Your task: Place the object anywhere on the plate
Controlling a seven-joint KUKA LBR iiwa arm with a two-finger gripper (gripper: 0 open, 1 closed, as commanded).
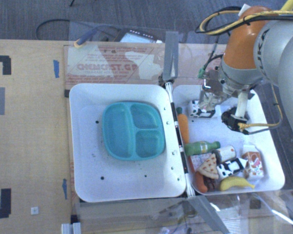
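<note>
A teal divided plate point(134, 130) lies in the left white bin point(83, 145) with nothing on it. My gripper point(205, 103) hangs over the far left part of the right bin point(268, 145). Just below and to the left of its tip sits a small black-and-white toy point(198, 112). Whether the gripper touches or holds this toy is hidden by the gripper body.
An orange carrot point(183, 126) lies along the right bin's left wall. Nearer the front sit a green bottle point(202, 147), a pizza slice point(208, 165), a black-and-white cow point(230, 168), a banana point(236, 183), a small can point(225, 153) and a red-and-white carton point(254, 162).
</note>
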